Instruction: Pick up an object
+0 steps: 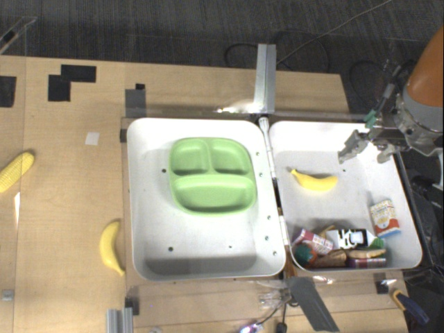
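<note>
Hovering over the right bin (406,207), the gripper (365,148) has its fingers spread with nothing between them. A small yellow banana (314,180) lies just beside it, alone on the bin floor. It looks light, smooth and curved; gripping across its middle seems best.

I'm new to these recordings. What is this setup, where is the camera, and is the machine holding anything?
One camera looks down at a slant on a wooden bench with two white bins. The left bin holds a green divided plate. The right bin holds a banana, a small carton and a pile of packaged items. A robot arm reaches in from the right; its gripper hangs above the right bin with its two fingers spread and nothing between them. Another banana and a corn cob lie on the bench.
</note>
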### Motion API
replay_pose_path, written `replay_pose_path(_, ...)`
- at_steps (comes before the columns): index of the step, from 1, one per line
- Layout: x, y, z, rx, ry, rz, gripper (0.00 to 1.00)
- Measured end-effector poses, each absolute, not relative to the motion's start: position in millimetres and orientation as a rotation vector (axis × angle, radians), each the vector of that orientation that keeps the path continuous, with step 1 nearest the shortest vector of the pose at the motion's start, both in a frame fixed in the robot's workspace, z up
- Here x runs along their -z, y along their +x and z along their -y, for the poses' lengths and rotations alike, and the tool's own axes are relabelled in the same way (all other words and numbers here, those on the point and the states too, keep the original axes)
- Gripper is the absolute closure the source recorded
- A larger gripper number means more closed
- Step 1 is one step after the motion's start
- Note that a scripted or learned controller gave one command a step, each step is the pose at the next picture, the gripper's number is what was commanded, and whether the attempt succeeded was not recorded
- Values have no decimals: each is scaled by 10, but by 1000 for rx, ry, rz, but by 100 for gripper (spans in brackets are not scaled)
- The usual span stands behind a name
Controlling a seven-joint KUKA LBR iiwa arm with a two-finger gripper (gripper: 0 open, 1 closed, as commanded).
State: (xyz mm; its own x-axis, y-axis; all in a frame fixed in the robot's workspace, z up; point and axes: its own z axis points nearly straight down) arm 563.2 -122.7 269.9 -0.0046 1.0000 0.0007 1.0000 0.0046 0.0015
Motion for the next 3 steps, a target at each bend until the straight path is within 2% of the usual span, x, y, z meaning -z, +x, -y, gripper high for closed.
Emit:
replay_pose_path(1, -1100, 5754, 845, -3, 2272, -2168, 0)
replay_pose_path(2, -1862, 6069, 765, -8, 2133, -2301, 0)
replay_pose_path(3, -1091, 6164, 852, -30, 2092, -2314, 0)
